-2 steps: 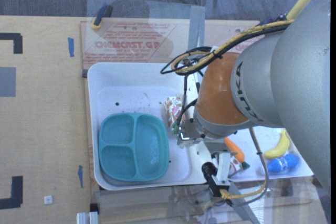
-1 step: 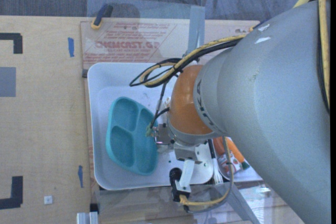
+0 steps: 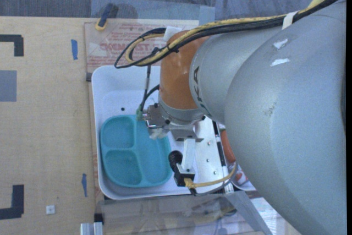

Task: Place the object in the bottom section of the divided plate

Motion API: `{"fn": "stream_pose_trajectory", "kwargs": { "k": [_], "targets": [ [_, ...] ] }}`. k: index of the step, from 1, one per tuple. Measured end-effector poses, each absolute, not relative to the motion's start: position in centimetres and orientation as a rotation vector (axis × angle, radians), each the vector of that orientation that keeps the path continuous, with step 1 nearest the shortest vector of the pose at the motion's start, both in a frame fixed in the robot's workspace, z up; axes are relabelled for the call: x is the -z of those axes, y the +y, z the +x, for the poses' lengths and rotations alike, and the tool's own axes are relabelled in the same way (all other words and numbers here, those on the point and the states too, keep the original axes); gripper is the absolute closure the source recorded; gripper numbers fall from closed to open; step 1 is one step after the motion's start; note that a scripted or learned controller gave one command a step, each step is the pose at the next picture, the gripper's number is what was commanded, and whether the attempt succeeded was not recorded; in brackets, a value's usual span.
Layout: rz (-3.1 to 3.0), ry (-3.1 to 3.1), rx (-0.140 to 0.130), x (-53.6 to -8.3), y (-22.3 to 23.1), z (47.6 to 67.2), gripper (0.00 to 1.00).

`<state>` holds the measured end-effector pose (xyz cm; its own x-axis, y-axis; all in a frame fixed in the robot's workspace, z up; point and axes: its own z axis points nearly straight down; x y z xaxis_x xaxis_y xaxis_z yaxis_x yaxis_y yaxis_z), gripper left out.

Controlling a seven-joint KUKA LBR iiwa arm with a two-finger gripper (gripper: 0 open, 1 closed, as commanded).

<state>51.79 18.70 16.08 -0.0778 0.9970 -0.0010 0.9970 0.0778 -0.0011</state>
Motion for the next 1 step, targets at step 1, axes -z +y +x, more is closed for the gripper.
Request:
{"fn": "stream_pose_trajectory", "kwargs": {
  "k": [1],
  "targets": [
    [2.035, 2.382, -0.021, -9.76, 11.95, 50.77, 1.00]
  ]
}}
